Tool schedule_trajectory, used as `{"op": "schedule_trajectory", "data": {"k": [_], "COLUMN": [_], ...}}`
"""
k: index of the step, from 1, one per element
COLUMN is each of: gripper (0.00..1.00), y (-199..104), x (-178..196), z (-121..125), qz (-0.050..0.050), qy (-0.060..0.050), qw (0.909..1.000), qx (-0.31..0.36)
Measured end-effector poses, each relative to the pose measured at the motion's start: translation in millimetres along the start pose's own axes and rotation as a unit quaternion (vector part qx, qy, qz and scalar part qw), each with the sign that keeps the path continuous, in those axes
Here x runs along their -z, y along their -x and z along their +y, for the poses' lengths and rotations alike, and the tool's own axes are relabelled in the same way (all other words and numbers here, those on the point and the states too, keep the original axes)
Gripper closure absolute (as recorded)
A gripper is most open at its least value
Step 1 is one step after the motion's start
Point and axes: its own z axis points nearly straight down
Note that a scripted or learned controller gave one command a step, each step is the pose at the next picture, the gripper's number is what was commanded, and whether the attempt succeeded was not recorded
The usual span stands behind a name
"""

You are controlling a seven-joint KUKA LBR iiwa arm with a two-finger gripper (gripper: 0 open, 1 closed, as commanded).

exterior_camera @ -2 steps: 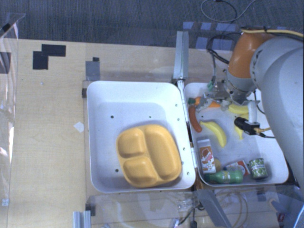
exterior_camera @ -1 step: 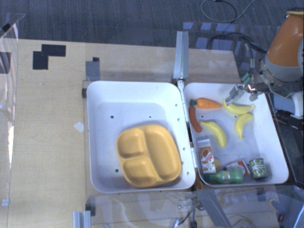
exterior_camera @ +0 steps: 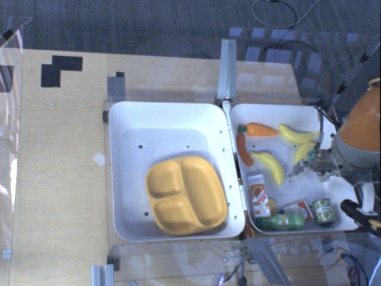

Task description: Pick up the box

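Camera view: looks down at a slant on two white bins set side by side on a wooden bench.

Left bin (exterior_camera: 128, 159): holds a yellow divided plate (exterior_camera: 186, 193), lying flat toward the near side; it plays no part in the task.

Right bin (exterior_camera: 342, 192): crowded with small toy foods, which leaves little free room around any one of them.

Box (exterior_camera: 258, 196): a small carton with a white and red label, lying flat near the left wall of the right bin, toward the near edge. A green bottle (exterior_camera: 281, 221) lies on its side just beside the box's near end, so I judge a grasp there would be tight.

Other items: a carrot (exterior_camera: 261, 130) and a red sausage (exterior_camera: 243, 150) at the far left corner, one banana (exterior_camera: 271, 167) in the middle, another banana (exterior_camera: 296, 134) toward the far wall, a green can (exterior_camera: 323, 211) near the front right.

Arm: reaches in from the right, its orange band above the right bin's edge.

Gripper (exterior_camera: 299, 167): low over the middle of the right bin, beside the bananas and apart from the box. Nothing shows between its tips; how far they are spread I cannot tell at this size.

Step in hand: probably still approaching, since the box lies untouched nearer the left wall.

Risk: the bin wall and the bottle hem the box in.
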Motion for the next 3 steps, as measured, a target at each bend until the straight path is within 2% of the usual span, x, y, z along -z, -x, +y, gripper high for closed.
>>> {"op": "schedule_trajectory", "data": {"k": [1, 2, 3], "gripper": [0.0, 1.0, 1.0], "y": [-12.5, -11.7, -14.2], "x": [-28.1, -18.7, -27.8], "z": [-28.5, -25.9, 8.8], "qz": [-0.002, -0.002, -0.001], "qy": [0.009, 0.011, 0.006], "qw": [0.9989, 0.9989, 0.9983], "qx": [0.046, 0.046, -0.058]}}
